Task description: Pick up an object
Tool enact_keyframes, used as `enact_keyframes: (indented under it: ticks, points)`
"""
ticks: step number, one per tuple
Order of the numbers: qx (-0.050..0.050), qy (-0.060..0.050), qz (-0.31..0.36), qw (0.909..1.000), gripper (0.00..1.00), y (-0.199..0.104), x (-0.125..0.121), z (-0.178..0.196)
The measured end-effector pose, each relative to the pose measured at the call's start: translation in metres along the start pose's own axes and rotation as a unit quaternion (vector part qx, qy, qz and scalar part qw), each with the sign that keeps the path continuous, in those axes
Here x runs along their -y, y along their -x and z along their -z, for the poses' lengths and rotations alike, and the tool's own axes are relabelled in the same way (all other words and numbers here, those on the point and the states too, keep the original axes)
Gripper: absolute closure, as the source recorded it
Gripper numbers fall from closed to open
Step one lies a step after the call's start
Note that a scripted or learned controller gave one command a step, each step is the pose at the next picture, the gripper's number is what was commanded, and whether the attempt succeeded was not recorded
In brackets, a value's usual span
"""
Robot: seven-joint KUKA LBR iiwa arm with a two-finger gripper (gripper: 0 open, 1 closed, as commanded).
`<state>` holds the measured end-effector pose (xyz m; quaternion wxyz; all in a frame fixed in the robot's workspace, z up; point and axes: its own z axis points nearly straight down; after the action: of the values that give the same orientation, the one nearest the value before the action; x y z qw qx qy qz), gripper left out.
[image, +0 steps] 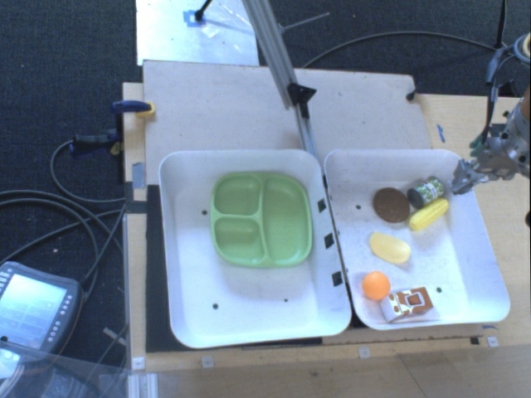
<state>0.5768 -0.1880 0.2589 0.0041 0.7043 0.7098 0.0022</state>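
The right bin holds a brown round disc, a small dark can with a green label, a yellow corn cob, a pale yellow lemon-like piece, an orange ball and a brown-and-white carton. My gripper hangs over the bin's far right rim, just right of the can and corn, with nothing seen between its fingers.
The left bin contains a green divided plate. A slanted metal pole crosses above the bins' far edge. Cables and a teach pendant lie on the floor at the left.
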Motion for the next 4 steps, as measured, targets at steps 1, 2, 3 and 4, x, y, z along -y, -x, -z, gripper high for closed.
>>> enact_keyframes:
  ticks: [1,2,3,4]
  points:
    - [-0.002,-0.003,0.002,1.0,1.0,-0.058,-0.005,0.004]
    - [-0.002,-0.004,0.002,1.0,1.0,-0.107,-0.019,-0.011]
    - [-0.002,-0.003,0.002,1.0,1.0,-0.157,-0.03,-0.004]
    - [-0.003,-0.003,0.002,1.0,1.0,-0.205,-0.045,-0.003]
